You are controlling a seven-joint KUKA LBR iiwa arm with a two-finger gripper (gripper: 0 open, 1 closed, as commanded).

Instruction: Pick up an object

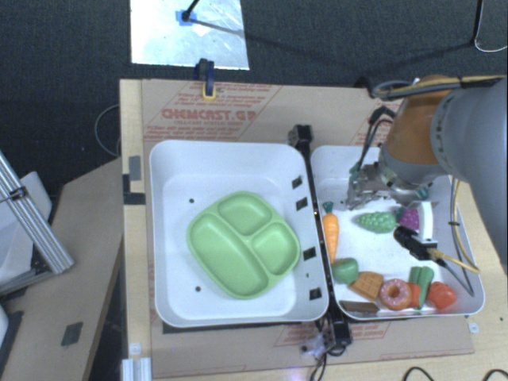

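My gripper hangs low over the upper middle of the right bin, with the grey arm and its orange band coming in from the right. Just below and to the right of it lies a green bumpy toy vegetable, with a purple grape bunch beside that. An orange carrot lies along the bin's left wall, to the gripper's lower left. I see nothing held in the gripper.
Along the right bin's front lie a green round toy, a tan waffle piece, a pink donut, a green pepper and a red tomato. The left bin holds a green divided plate.
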